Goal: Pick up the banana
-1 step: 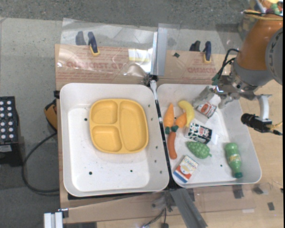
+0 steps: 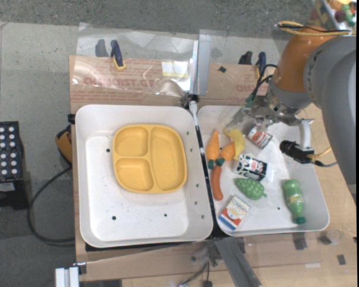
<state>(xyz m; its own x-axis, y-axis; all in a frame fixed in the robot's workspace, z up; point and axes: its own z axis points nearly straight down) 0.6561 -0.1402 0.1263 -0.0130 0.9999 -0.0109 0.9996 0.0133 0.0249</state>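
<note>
Jaws [image 2: 242, 123] spread open just above the banana [image 2: 236, 141], holding nothing.

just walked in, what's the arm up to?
The arm's pincer is down over the far end of the right bin, close to the banana, which lies among toy food: a carrot, a small can, a milk carton and a green bottle. Nothing shows between its fingers yet. The left bin holds a yellow divided plate.

bench [image 2: 137, 76], two white bins [image 2: 90, 178] side by side, perhaps touching
</note>
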